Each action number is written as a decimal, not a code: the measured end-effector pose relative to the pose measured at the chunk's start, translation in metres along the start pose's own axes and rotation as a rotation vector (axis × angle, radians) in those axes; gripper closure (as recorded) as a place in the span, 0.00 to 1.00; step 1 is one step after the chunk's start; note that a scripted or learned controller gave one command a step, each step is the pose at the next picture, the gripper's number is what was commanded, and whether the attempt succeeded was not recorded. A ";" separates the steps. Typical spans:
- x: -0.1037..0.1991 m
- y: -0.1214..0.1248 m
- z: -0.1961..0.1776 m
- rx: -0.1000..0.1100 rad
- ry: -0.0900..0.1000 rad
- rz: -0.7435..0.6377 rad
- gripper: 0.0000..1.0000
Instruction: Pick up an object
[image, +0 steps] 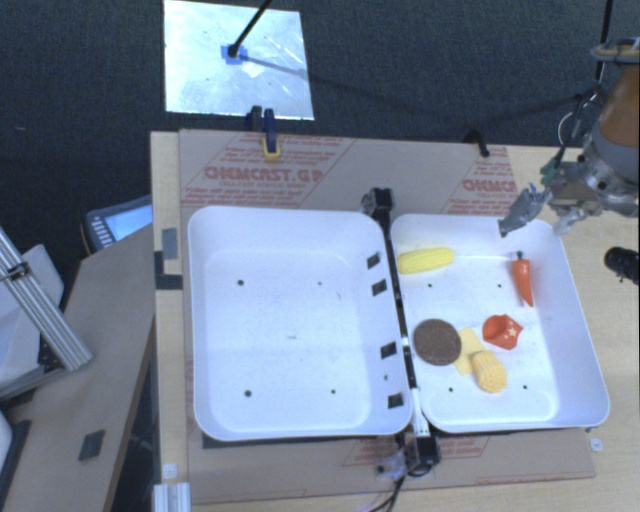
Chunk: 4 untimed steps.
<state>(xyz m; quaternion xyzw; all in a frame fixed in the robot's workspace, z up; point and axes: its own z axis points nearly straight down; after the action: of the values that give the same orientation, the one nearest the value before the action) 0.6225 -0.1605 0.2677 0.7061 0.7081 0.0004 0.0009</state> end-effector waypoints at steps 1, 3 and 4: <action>-0.014 -0.125 0.163 0.020 0.006 0.008 0.00; 0.040 -0.070 -0.010 -0.020 -0.002 -0.010 1.00; 0.033 -0.138 0.001 0.003 0.000 0.003 1.00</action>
<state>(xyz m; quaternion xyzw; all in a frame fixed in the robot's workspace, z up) 0.4845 -0.1277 0.2668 0.7073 0.7069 -0.0005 -0.0003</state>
